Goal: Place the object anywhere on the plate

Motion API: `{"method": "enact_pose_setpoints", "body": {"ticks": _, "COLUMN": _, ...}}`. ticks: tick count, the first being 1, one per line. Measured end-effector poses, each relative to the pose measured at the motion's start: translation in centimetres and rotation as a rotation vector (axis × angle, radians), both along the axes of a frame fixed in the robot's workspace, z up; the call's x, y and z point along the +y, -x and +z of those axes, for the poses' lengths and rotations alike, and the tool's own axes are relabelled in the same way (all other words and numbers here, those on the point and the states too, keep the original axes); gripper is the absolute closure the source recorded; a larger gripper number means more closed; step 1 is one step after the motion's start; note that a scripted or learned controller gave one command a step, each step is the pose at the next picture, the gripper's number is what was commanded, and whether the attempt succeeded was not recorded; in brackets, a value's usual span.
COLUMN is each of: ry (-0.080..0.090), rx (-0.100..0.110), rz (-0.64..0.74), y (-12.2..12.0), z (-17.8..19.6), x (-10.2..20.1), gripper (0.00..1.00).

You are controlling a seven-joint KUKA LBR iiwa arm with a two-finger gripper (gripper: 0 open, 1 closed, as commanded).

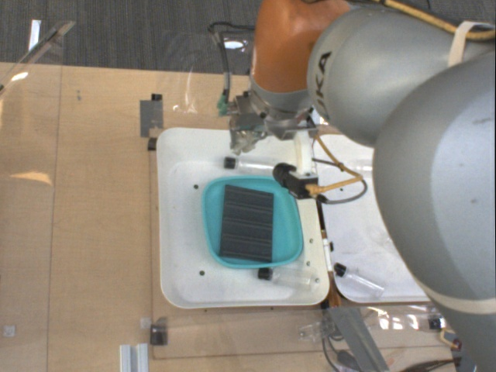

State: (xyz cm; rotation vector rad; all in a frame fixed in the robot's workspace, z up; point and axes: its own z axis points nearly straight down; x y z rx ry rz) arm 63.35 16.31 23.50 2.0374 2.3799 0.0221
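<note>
Ribbed dark block lies on the teal plate

Plate (291, 235), teal and roughly square with rounded corners, sits in the middle of the left white bin (174, 231) on my feed. On it lies a dark ribbed rectangular block (248, 222), flat, its long side running away from me, well inside the rim. I see the end effector (246, 136) over the bin's far edge, just beyond the plate and apart from the block; whether it is open or closed I cannot tell from this angle. A small clear vial with a black cap (249, 162) lies just below it, a second one (288, 277) lies beside the plate's near edge, and a third (358, 280) rests in the right bin (364, 239). The wooden counter (77, 208) carries both bins.
</note>
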Motion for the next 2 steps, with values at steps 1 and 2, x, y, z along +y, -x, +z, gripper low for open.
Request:
{"method": "enact_pose_setpoints", "body": {"ticks": 1, "ry": 0.005, "rx": 0.012, "rz": 0.221, "y": 2.53, "z": -6.46, "x": 5.51, "gripper": 1.00}}
{"method": "enact_pose_setpoints", "body": {"ticks": 2, "ry": 0.005, "rx": 0.012, "rz": 0.221, "y": 2.51, "z": -6.45, "x": 5.47, "gripper": 0.00}}
